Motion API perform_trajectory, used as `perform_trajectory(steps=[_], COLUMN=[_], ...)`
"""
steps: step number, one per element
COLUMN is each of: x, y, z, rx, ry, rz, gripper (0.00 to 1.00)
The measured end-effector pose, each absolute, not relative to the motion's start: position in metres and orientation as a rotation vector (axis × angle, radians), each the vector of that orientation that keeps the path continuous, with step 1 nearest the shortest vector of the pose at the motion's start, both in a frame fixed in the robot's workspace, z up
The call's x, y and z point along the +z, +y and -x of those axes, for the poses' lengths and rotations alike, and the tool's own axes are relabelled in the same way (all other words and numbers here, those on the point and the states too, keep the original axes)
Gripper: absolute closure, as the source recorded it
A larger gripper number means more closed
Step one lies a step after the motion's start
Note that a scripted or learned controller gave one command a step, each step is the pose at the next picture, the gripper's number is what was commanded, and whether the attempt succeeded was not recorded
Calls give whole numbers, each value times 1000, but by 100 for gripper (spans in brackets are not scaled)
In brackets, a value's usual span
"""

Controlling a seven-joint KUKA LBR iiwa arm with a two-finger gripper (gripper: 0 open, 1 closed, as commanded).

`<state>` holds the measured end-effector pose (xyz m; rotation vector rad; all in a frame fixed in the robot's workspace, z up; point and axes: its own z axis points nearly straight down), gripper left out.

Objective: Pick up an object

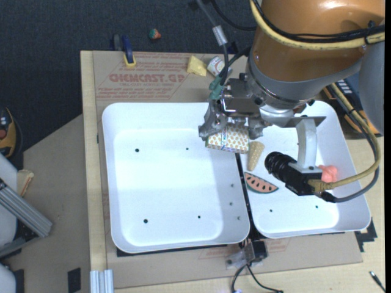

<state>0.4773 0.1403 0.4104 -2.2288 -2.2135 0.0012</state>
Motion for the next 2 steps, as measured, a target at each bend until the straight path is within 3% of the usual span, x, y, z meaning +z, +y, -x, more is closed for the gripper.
perform_trajectory(steps=[1,2], x=[543,535], y=[176,228], z=[-479,-479], rx=[-27,-5], ry=[-2231,-2229], rz=[2221,2214], gripper=[100,100])
